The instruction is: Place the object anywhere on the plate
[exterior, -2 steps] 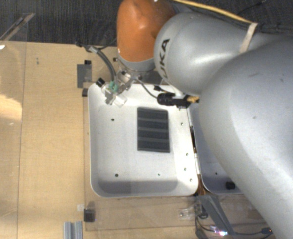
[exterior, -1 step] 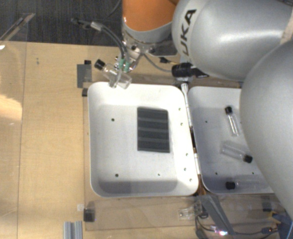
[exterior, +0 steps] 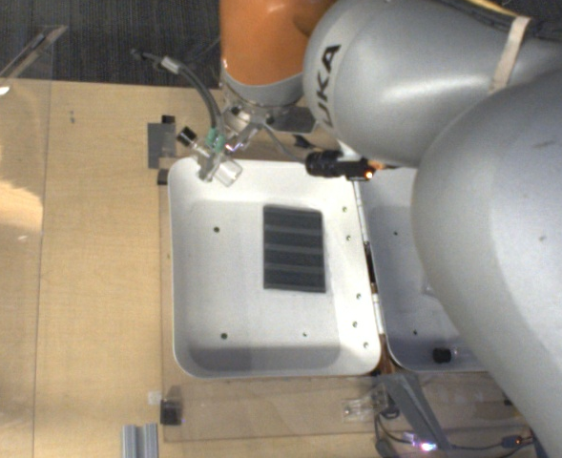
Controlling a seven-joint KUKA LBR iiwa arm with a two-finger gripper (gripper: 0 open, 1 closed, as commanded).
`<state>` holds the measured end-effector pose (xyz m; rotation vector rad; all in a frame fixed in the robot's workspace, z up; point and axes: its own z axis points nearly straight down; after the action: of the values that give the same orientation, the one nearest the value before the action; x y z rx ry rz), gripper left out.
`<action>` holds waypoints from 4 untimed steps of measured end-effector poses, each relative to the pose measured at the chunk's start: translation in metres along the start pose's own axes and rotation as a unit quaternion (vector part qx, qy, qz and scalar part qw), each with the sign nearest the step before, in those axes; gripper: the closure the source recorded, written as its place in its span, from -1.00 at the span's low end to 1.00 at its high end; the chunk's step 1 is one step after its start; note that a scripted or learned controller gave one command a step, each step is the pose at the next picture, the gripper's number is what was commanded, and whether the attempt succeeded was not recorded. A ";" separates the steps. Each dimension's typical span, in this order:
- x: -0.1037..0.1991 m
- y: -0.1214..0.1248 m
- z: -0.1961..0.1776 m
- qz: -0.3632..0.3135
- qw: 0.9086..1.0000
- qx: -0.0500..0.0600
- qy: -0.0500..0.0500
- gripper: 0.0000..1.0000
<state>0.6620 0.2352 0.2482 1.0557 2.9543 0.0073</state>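
The scene was evenly and fairly brightly lit from above. A pale patch of glare lay on the wooden bench (exterior: 32, 179) at the left, washing out the grain there. The left bin (exterior: 195, 256) was white and close to overexposed, with a soft grey shadow along its near wall. The arm (exterior: 471, 160) carried broad soft highlights on its grey shell and looked slightly blurred, being close to the camera. Its orange band (exterior: 261, 27) glowed warmly. The dark floor (exterior: 99, 17) at the top stayed dim. Overall the picture was soft and low in detail.
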 end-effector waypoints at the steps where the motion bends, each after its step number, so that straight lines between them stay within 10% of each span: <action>1: -0.001 0.002 -0.013 -0.001 1.000 -0.004 -0.002 1.00; 3: -0.009 -0.007 0.014 0.103 0.995 -0.003 -0.002 1.00; 4: -0.006 -0.014 0.111 0.025 1.000 0.000 0.000 1.00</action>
<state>0.6580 0.2206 0.1370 1.1296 2.9279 0.0065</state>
